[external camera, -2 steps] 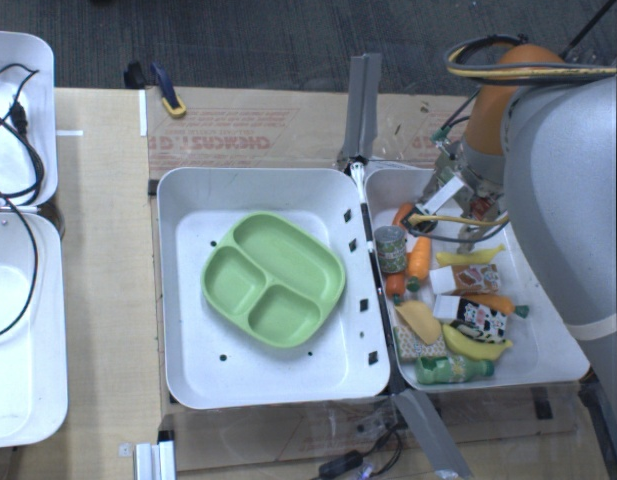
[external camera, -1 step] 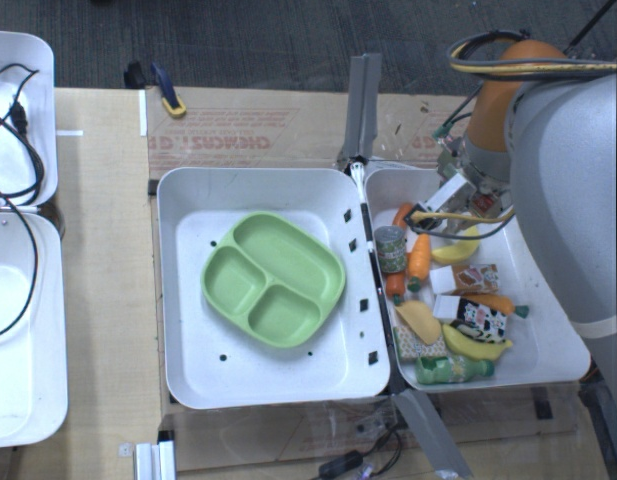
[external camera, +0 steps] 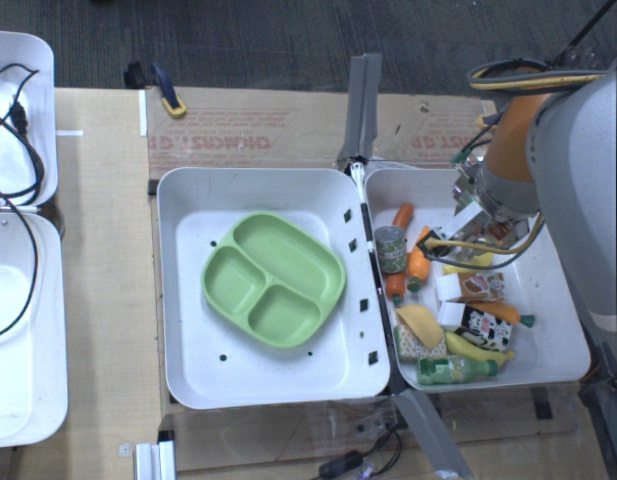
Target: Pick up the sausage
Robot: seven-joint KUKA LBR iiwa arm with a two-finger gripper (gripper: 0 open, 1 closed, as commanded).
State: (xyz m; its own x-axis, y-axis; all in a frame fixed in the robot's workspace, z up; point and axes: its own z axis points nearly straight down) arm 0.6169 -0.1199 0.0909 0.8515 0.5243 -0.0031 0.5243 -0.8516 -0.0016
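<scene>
Crowding the right bin (external camera: 558,298) are a can (external camera: 390,247), a carrot (external camera: 418,264), a banana (external camera: 475,348), a green bottle (external camera: 454,370), a cheese wedge (external camera: 421,322) and small cartons, while the sausage (external camera: 402,215) lies near the bin's far left corner, just beyond the can. Alone in the left bin (external camera: 178,268) sits a green divided plate (external camera: 274,279). From the right the arm (external camera: 548,138) bends down over the right bin, its gripper (external camera: 466,240) low among the clutter, well right of the sausage, and I cannot tell how its jaws stand.

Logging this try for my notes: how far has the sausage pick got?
Done: the arm has reached over the right bin. In hand: its hand is low among the toy food, near the reddish sausage by the divider. Left: nothing shows between its fingers, so the grasp and lift remain.
</scene>
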